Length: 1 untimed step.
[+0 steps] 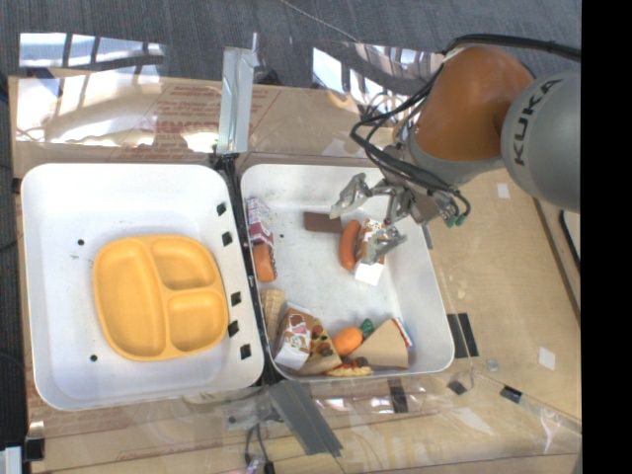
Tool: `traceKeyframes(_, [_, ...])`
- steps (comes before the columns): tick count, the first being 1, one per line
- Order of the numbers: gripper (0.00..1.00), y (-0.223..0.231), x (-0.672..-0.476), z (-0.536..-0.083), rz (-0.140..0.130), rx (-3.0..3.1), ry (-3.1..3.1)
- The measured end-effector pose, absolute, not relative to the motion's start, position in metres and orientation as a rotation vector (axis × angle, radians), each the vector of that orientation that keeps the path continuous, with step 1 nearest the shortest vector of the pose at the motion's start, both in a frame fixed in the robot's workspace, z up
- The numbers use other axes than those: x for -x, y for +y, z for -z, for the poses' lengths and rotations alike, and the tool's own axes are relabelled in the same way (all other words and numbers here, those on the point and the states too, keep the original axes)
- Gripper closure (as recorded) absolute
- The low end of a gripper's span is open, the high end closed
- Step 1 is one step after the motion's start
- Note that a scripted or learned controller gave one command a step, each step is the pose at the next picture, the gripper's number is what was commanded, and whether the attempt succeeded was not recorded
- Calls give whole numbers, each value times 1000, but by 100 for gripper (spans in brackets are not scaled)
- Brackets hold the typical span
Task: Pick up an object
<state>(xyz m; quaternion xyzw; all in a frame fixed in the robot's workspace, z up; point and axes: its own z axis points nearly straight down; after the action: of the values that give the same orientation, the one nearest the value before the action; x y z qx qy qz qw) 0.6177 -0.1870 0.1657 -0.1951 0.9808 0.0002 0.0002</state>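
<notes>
My gripper (368,221) hangs over the upper middle of the right bin (431,294), its fingers (352,192) spread open with nothing between them. Just below it lies an orange-red sausage (349,244), with a small printed packet (375,237) beside it and a white block (368,273) under that. A brown bar (320,222) sits left of the sausage. The arm's orange band (472,102) is above the bin's far right corner.
By the right bin's left wall are a red-white packet (259,219), an orange piece (263,263) and a cone (273,305). Its near edge holds a carton (296,340), a carrot (348,341) and a sandwich wedge (387,346). A yellow divided plate (158,294) lies in the left bin (59,196).
</notes>
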Motion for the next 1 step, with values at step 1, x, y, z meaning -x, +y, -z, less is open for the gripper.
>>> traceKeyframes(1, [0,-173,-566,-91,-3,565,3092])
